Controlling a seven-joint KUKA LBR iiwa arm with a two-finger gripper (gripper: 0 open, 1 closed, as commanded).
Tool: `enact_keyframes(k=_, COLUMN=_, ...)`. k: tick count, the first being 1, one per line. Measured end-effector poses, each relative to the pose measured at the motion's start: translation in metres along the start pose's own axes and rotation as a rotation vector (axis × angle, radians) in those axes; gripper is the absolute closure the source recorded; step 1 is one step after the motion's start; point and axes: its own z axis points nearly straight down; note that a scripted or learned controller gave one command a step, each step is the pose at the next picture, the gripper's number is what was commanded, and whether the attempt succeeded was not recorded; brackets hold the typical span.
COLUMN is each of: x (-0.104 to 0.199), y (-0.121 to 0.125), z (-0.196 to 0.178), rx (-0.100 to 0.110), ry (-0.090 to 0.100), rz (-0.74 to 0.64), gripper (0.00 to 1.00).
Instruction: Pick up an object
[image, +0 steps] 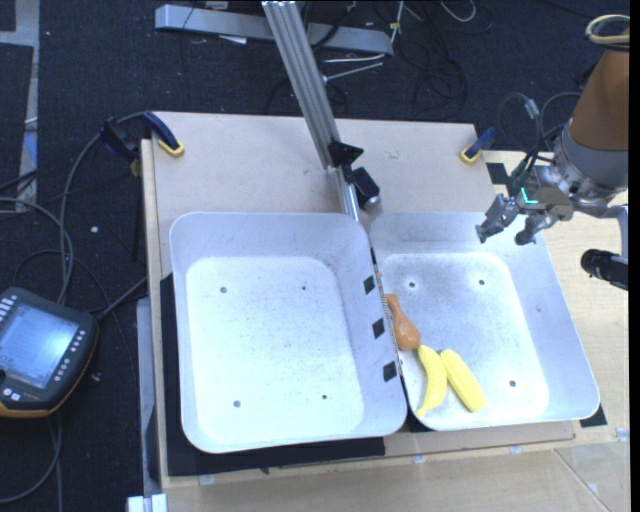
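- Gripper (509, 222) hangs over the far right edge of the right bin (560, 330), fingers apart, nothing btwn them.
- Targets sit well apart from it – orange piece (403, 324), banana (433, 380) and yellow piece (463, 380), near the bin's front-left.
- Imo swing over, center above the yellow one, then drop straight – it's clearest of the wall.

Bins (265, 240) white, dark-speckled. Banana (433, 380) and corn cob (463, 380) yellow; orange-brown drumstick-shaped piece (403, 323) noted beside them.
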Motion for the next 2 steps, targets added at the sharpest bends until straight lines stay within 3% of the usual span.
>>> enact_keyframes(k=1, x=0.0, y=0.0, z=0.0, rx=0.0, ry=0.0, rz=0.0, gripper=0.0)
enact_keyframes(k=2, x=-0.008, y=-0.007, z=0.052, rx=0.005, ry=0.001, rz=0.001, gripper=0.0)
